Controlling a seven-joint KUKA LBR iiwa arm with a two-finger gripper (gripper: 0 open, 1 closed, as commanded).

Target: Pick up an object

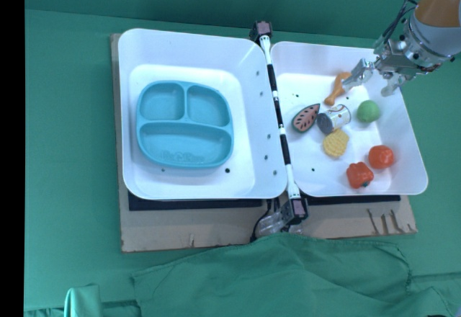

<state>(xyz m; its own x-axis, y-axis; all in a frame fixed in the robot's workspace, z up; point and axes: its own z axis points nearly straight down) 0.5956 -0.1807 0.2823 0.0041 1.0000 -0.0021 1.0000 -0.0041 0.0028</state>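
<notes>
- Starting at the left, the left bin (144,49) holds a blue divided plate (185,124) with 3 compartments, lying flat near its middle.
- Along the seam between the 2 bins runs a black-and-white striped divider (277,114).
- Inside the right bin (410,164) lie 7 small toy foods: a watermelon slice (305,117), a small tin can (333,119) on its side just beside it, a yellow corn piece (336,143) below the can, an orange drumstick-like piece (336,88) near the far wall, a green ball (369,111), an orange-red pepper (359,175) and an orange tomato (382,157).
- At the bin's far right corner the gripper (377,75) hangs with its jaws spread apart and nothing between them; the left fingertip sits just beside the drumstick piece.
- That piece is probably the nearest target (light, stiff, likely smooth plastic). I would take it across its narrow shaft, since the rounded end could slip out of a pinch.
</notes>
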